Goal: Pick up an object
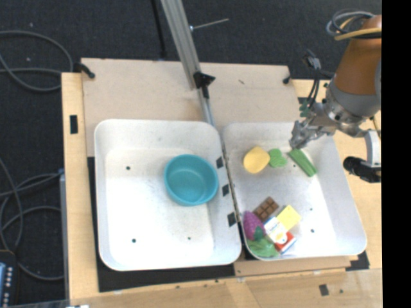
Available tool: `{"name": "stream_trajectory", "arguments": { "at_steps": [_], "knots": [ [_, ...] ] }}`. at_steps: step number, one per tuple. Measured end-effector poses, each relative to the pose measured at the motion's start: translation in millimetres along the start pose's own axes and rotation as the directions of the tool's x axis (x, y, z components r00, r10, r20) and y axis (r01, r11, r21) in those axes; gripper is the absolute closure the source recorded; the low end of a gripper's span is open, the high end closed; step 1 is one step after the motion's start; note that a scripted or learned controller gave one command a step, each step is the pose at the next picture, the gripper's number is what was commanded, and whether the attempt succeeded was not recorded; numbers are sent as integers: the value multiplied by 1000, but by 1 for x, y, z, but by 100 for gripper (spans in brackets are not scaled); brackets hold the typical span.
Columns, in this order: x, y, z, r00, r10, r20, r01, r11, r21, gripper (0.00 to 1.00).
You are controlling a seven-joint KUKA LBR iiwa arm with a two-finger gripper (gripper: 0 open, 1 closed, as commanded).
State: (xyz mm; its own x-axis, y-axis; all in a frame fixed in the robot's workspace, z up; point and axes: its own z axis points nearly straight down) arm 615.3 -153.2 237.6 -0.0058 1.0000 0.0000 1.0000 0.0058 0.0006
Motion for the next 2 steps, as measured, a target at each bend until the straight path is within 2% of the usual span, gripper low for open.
{"name": "stream_trajectory", "arguments": {
  "at_steps": [2],
  "knots": [
    [120,-11,2,1000,-3,-2,3,1000,0,100]
  ]
}}
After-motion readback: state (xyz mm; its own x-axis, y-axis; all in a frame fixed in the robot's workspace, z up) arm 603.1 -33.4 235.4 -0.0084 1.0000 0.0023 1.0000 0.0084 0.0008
